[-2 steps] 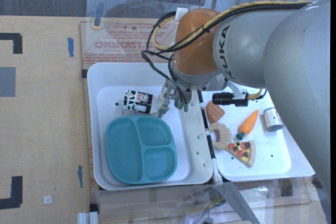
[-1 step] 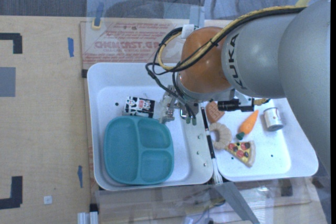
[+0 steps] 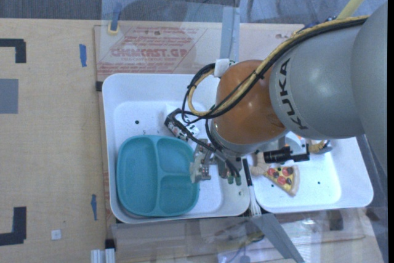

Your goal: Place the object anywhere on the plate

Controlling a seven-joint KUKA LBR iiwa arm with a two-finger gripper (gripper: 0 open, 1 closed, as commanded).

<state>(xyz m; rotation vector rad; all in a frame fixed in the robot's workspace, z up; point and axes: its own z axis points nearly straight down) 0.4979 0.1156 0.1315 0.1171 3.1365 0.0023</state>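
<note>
Far left you've got the wooden bench with black corner marks and bits of blue tape. Next comes the left bin, white and shallow. Inside it, toward the lower left, sits the teal plate, divided into three compartments, lying flat. Nothing rests on the plate that you can see.

Just right of the plate's edge is the gripper, pointing down into the left bin, its tip right at the plate's right rim, maybe touching it; hard to say from this angle. Whether the fingers are spread or closed you cannot tell, they're too small and cluttered with cables.

Above the gripper the arm comes in from the right, its orange band bulging over the seam between the bins, black and yellow cables looping round it. The grey body covers much of the right bin.

In the right bin, the pizza slice lies flat on the floor, well apart from the plate, just beside the wrist.
</note>
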